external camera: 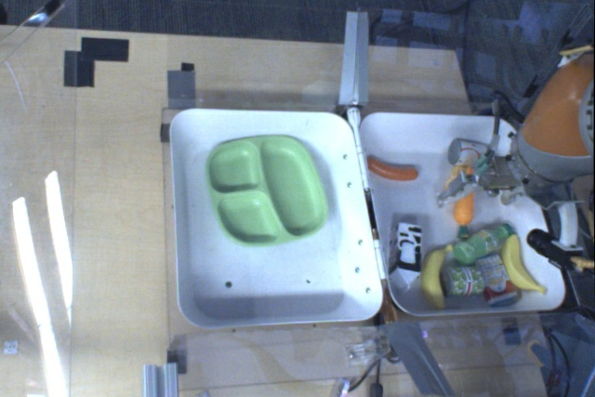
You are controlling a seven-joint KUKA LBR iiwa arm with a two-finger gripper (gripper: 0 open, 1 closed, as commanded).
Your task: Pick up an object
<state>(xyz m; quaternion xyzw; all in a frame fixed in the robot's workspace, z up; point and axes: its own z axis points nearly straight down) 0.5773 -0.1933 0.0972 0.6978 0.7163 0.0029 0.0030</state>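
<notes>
- Camera view: we see two white bins side by side on the bench, the left bin (186, 293) and the right bin (409, 130).
- In the left bin lies a green tray (268, 189) with three compartments, nothing in them.
- The arm (558, 121) comes in from the right, and its gripper (462, 179) hangs over the right bin's middle.
- We see its fingers spread apart and pointing down, with nothing between them.
- Just below the gripper sits a small orange thing (464, 210); we cannot tell whether they touch.
- A hot dog (392, 169) lies apart, to the gripper's left, near the bin's divider wall.
- At the near end we find a heap: two bananas (433, 273) (519, 263), a green bottle (482, 244) and a can (463, 279) between them.
- A black-and-white card (407, 245) rests beside the left banana.
</notes>
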